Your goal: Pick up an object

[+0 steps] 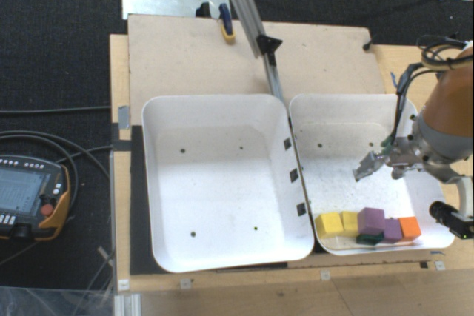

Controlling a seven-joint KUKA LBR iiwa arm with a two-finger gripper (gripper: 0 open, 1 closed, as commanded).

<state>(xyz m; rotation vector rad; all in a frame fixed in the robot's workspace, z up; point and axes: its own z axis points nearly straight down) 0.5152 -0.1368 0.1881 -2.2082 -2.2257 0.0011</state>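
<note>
Several small blocks lie in a row along the front edge of the right bin (348, 122): two yellow blocks (329, 223), a purple block (372, 218), a dark green piece (369, 238), a lilac block (392, 230) and an orange block (409, 227). My gripper (381, 169) hovers over the middle of the right bin, behind the blocks and apart from them. Its fingers (364, 168) are spread open with nothing between them.
The left bin (159, 159) stands beside the right one, with a shared wall between them. A metal pole (248, 4) slants over the back of the bench. A teach pendant (29, 196) lies on the floor at the left.
</note>
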